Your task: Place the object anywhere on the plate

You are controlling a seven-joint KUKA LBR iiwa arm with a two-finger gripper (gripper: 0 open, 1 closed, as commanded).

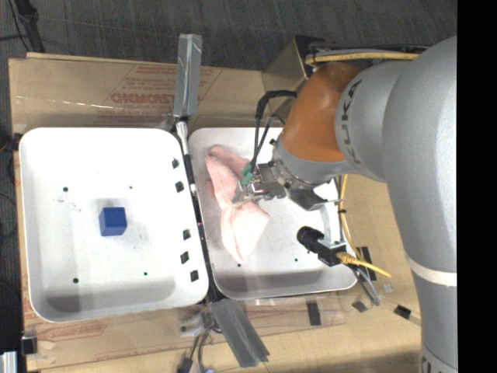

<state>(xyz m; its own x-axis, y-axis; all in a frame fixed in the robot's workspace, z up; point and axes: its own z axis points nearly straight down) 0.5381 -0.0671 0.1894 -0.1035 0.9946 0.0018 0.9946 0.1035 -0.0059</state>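
Note:
A small blue cube [113, 221] lies in the left bin [46, 154], left of its middle, with nothing near it. A pale pink plate [242, 225] lies in the right bin [272, 280], stretching from the bin's upper left toward its middle. My gripper [254, 185] hangs over the pink plate's middle, under the orange-banded wrist [314, 119], which hides part of the plate. The cube is far to the gripper's left, in the other bin.
A black part [317, 243] with a yellow cable sticks out below the wrist over the right bin's lower right. The raised divider [190, 208] with black clips separates the bins. Brown cardboard [93, 84] surrounds both bins.

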